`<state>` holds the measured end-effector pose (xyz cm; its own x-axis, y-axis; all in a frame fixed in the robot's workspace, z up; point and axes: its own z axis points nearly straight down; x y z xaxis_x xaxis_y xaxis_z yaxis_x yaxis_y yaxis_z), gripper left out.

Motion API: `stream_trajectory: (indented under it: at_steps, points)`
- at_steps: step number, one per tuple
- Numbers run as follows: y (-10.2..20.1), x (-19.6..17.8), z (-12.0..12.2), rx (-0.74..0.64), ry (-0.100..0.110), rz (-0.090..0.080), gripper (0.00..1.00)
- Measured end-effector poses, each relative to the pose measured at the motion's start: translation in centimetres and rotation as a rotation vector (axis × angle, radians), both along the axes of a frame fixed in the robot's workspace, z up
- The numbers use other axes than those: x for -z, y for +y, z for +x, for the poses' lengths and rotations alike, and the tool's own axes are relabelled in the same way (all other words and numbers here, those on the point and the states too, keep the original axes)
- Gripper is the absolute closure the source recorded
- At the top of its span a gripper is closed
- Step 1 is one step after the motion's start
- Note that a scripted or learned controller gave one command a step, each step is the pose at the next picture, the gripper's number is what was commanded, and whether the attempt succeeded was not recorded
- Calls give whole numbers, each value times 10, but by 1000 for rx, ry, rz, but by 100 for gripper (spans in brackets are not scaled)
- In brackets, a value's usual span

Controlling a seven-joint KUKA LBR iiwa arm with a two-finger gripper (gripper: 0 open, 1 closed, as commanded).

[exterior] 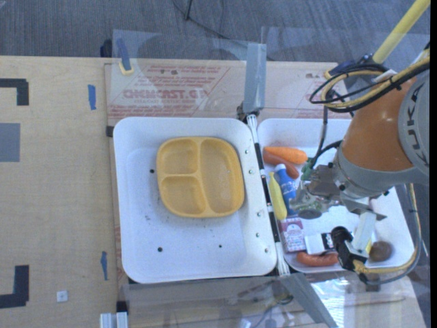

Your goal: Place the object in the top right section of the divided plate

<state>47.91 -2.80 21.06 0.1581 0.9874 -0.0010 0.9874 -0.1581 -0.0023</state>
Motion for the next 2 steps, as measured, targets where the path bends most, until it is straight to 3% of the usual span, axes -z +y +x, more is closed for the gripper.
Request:
stream_trajectory:
  at_steps: [1, 2]
  points:
    - [-13, -2, 20, -32, -2, 0, 100]
    - [57, 18, 59, -436, -4, 0, 100]
